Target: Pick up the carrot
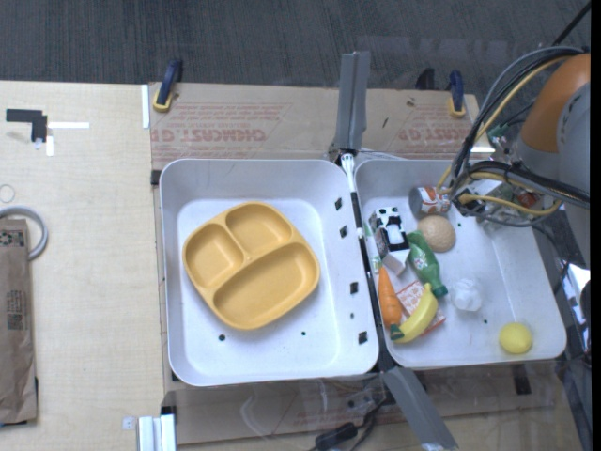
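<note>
Your carrot (388, 295) lies wedged between bin wall (368, 289) and banana (420, 316); the hand (470, 200) may snag both. Hand's state: cannot tell.

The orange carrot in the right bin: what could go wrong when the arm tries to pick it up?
The orange carrot lies close to the right white bin's left wall, so one finger may hit the wall. The yellow banana and the green bottle crowd it, so the end effector might grab or push these instead.
</note>
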`<act>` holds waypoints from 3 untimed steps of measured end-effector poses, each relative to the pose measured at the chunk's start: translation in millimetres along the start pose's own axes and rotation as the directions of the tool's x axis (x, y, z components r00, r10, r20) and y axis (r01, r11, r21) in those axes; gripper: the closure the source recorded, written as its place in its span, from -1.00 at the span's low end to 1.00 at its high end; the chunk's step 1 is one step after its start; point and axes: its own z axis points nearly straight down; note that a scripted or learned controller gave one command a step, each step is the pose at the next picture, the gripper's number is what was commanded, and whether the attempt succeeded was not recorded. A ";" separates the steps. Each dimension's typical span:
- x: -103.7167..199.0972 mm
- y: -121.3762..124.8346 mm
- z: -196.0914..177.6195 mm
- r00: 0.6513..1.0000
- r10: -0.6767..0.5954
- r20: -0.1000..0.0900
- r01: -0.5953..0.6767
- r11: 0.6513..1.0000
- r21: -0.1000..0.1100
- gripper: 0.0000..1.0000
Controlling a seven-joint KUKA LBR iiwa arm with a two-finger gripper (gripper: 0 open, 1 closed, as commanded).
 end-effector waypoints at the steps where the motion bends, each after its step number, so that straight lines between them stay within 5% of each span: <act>1: -8.7 2.0 -25.0 0.974 0.227 -0.002 -0.227 0.974 -0.002 1.00; 3: 8.9 5.5 -2.2 0.975 0.222 -0.003 -0.222 0.975 0.001 1.00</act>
